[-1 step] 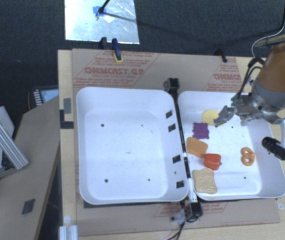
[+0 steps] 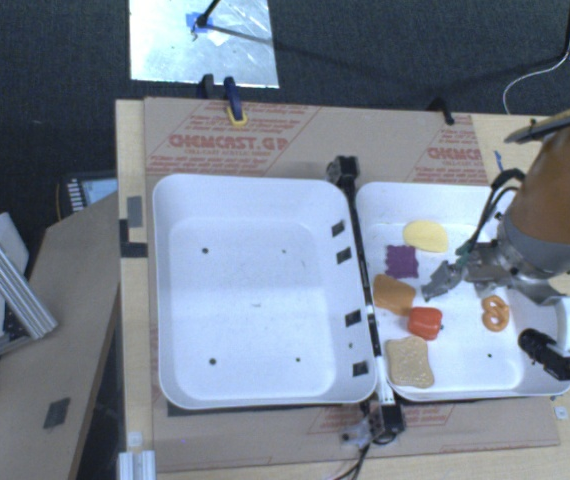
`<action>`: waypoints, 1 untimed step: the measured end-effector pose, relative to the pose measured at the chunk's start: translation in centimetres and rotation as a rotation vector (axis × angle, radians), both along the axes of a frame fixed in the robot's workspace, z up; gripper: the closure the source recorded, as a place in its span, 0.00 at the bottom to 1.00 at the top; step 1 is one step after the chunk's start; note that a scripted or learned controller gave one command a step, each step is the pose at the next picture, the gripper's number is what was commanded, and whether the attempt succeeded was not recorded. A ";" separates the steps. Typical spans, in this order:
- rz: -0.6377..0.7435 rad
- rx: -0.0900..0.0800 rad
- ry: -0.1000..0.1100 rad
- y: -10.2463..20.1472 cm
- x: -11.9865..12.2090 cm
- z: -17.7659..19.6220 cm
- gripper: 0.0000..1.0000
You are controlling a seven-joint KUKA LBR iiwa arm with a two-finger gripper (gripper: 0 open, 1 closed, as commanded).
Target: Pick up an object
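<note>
Beside gripper (grip state unclear): red object, glossy, perhaps pepper.

Single fixed camera, mounted above tabletop, looking down at slant. Moderate distance: both white bins fit in frame, left bin near centre, right bin toward right side. Dark floor visible beyond far edge. Arm enters from right.
</note>
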State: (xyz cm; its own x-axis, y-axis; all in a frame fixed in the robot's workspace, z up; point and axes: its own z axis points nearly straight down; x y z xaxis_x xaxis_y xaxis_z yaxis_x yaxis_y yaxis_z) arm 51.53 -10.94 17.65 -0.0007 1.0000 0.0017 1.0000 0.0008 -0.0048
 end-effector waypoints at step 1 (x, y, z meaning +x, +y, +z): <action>0.001 0.000 -0.002 2.2 -1.8 -9.6 0.00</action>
